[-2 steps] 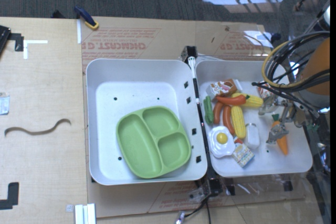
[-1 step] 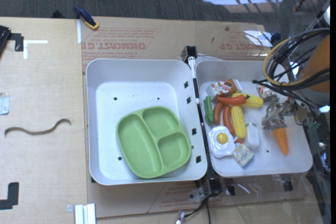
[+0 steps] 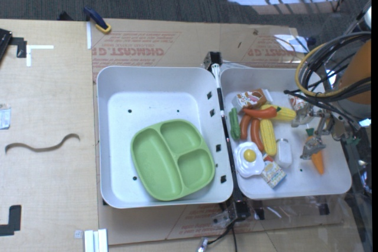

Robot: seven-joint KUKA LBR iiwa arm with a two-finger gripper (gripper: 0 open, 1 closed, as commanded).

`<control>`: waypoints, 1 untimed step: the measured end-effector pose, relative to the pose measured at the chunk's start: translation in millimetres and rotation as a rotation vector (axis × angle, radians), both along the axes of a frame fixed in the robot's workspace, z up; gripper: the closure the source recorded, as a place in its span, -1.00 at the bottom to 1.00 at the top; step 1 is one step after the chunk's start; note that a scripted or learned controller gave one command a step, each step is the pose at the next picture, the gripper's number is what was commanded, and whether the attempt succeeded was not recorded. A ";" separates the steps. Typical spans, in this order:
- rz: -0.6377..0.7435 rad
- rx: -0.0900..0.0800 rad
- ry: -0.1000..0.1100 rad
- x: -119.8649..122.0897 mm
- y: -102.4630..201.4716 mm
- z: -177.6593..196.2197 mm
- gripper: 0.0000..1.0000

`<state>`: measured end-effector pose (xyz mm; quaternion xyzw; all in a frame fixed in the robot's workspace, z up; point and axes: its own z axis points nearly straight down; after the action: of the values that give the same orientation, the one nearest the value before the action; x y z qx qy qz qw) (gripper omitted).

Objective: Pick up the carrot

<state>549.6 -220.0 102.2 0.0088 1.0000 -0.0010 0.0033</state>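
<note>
The carrot (image 3: 318,162) is small and orange and lies at the right side of the right bin (image 3: 295,189), pointing down toward the front wall. My gripper (image 3: 310,149) hangs directly over the carrot's upper end, at or touching it. Whether the carrot is gripped is not visible from this angle. The arm's orange band (image 3: 358,77) and black cables (image 3: 322,77) sit above and to the right.
Left of the carrot lies a pile of toy food: corn (image 3: 267,134), sausages (image 3: 256,131), a red pepper (image 3: 260,110), a green pod (image 3: 234,124), a fried egg (image 3: 249,156), a white piece (image 3: 284,151), a small box (image 3: 273,174). The left bin (image 3: 112,127) holds a green divided plate (image 3: 173,159).
</note>
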 end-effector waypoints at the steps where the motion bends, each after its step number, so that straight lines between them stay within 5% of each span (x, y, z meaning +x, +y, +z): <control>1: 0.221 0.001 0.005 -20.3 -1.4 -10.4 -1.00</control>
<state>529.3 -221.4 91.8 -0.1017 0.9948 -0.0001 0.0011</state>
